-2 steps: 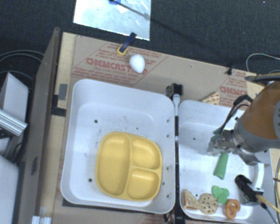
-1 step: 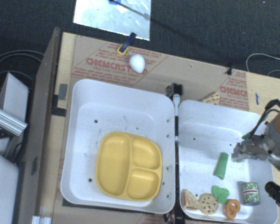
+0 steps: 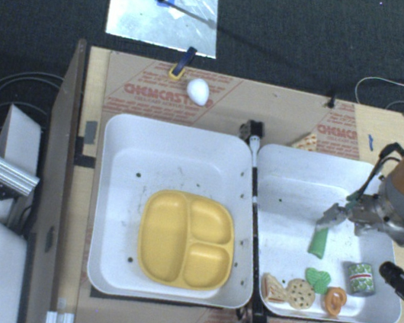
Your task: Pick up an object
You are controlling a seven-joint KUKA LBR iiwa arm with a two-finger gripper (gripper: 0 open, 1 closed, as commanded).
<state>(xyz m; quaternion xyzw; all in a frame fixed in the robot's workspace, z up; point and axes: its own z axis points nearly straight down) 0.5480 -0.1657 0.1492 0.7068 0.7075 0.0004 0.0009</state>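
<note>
My gripper [image 3: 347, 223] hangs over the right bin [image 3: 300, 174], near its middle right, and stands open with nothing between its fingers. One fingertip [image 3: 329, 216] is just above the top end of a green stick-shaped piece [image 3: 318, 241] that lies on the bin floor. Along the bin's front edge lie a green leafy piece [image 3: 317, 278], a small green-labelled can [image 3: 360, 278], a pretzel-like ring [image 3: 334, 300], a round cookie [image 3: 301, 294] and a triangular sandwich piece [image 3: 275, 288].
The left bin [image 3: 134, 153] holds a yellow divided plate [image 3: 187, 239]. A white egg [image 3: 197, 90] and a small blue and yellow tool [image 3: 181, 64] lie on the cardboard behind the bins. A cracker [image 3: 306, 142] sits behind the right bin.
</note>
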